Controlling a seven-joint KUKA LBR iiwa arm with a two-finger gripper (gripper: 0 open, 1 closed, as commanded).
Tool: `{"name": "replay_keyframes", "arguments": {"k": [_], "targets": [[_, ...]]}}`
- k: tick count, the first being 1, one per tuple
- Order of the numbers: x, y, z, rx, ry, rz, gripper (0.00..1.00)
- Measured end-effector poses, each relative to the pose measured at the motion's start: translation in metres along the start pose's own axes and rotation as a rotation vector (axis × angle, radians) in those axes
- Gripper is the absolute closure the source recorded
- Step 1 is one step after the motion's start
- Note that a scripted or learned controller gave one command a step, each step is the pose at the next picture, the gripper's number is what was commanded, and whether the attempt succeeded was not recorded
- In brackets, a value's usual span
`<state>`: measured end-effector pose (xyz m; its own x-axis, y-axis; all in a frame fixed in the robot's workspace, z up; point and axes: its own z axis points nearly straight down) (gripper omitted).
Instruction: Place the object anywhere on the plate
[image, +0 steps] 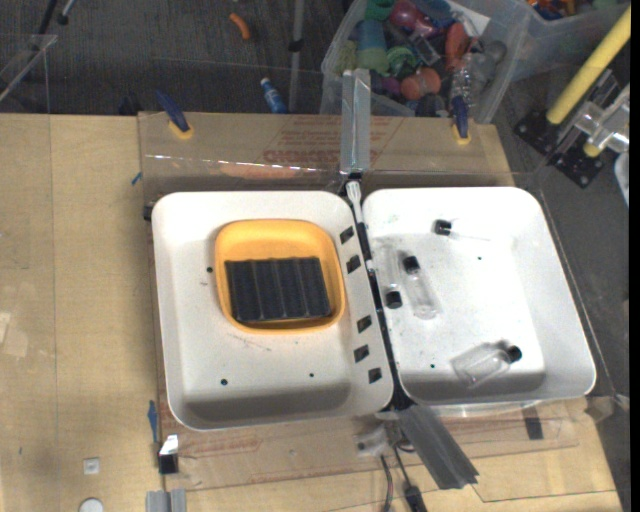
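An orange-yellow plate (274, 234) with rounded corners lies in the left white bin (190, 350). On the plate rests a black, ribbed rectangular object (277, 290), flat and covering most of the plate's middle and front. In the right white bin (540, 300) lie several small clear pieces with black caps: one near the divider (411, 278), one at the front (486, 362) and a small one at the back (441, 228).
A raised divider with black tabs (360, 290) separates the two bins. Behind the bench stands a clear box of colourful toys (420, 45). Blue clamps (177, 118) hold the back board. A yellow bar and grey hardware (600, 95) sit at the top right.
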<state>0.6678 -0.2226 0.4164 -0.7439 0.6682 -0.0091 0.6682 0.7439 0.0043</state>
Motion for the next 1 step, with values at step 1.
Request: {"name": "replay_keyframes", "arguments": {"k": [1], "targets": [[0.0039, -0.0023, -0.0206, -0.001, 0.0, -0.258, 1.0]]}}
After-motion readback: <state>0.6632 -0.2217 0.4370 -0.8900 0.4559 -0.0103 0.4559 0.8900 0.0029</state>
